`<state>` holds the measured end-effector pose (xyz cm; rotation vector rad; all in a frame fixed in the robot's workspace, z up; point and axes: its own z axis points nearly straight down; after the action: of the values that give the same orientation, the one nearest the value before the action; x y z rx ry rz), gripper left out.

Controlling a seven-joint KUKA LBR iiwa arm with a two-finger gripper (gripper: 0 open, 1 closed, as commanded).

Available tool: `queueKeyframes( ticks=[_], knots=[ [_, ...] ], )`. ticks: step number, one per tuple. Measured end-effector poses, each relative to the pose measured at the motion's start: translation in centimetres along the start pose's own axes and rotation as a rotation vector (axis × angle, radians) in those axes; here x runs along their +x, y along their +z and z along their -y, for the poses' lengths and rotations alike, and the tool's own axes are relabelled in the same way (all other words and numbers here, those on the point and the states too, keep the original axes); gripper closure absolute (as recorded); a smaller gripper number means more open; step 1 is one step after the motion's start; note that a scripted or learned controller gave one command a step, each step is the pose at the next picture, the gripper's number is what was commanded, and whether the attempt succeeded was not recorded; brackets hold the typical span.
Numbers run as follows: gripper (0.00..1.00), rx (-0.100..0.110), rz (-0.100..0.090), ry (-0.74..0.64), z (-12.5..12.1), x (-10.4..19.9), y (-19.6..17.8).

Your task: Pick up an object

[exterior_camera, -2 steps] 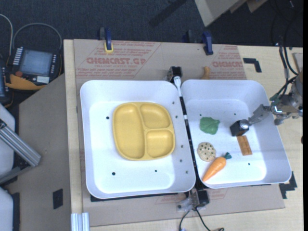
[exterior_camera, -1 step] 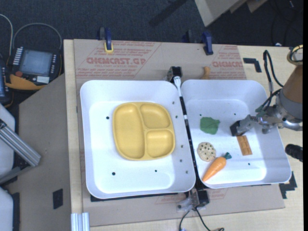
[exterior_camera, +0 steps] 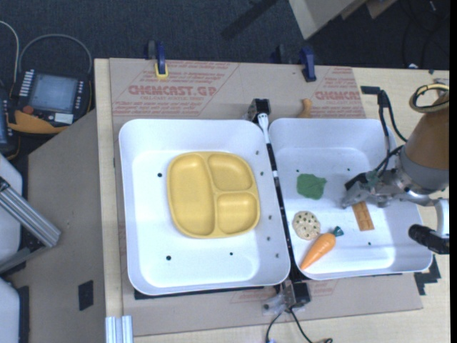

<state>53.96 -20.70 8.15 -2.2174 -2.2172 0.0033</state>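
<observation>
In the right bin point(exterior_camera: 335, 138) lie a green leafy piece point(exterior_camera: 311, 185), a round chocolate-chip cookie point(exterior_camera: 306, 224), an orange carrot point(exterior_camera: 318, 249) with a green top, and a flat brown wafer point(exterior_camera: 364, 216). My gripper point(exterior_camera: 355, 193) reaches in from the right and sits low over the bin floor. It is just above the wafer's upper end and to the right of the green piece. The arm's orange band point(exterior_camera: 430, 143) stands above the bin's right side. Nothing shows as held.
The left bin point(exterior_camera: 143, 191) holds a yellow divided plate point(exterior_camera: 213, 193). A black divider strip point(exterior_camera: 271, 170) runs between the bins. Blue clamps point(exterior_camera: 161, 56) grip the cardboard at the back edge. A black cable point(exterior_camera: 386, 123) hangs by the arm.
</observation>
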Motion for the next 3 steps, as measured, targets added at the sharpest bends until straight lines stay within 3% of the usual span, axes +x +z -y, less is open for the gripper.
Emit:
queueKeyframes(
  ticks=[1,3],
  knots=[
    [1.00,-0.006,0.004,0.000,-0.1,-0.1,-1.4],
    [1.00,-0.012,0.006,-0.002,-0.8,0.4,-10.9]
  ],
)
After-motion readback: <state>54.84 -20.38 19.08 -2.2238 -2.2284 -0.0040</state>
